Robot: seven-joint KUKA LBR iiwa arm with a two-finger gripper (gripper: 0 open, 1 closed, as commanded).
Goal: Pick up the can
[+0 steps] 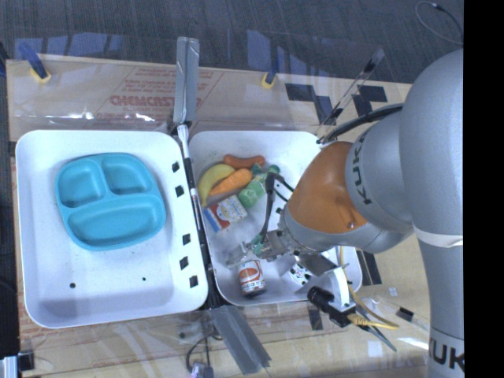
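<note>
Hand (264, 246) hung just above can (250, 278) in right bin (315, 144), finger state untellable; best to centre over it before descending.

The arm (409, 172) covers the right bin (236, 294) from about 2 to 5 o'clock, hiding whatever lies there, and its own bulk is cut off at the frame's right. The pincer (264, 246) is a dark tangle above the can (250, 278); its finger setting cannot be read. The carton (226, 211) print is too small to read.
</note>
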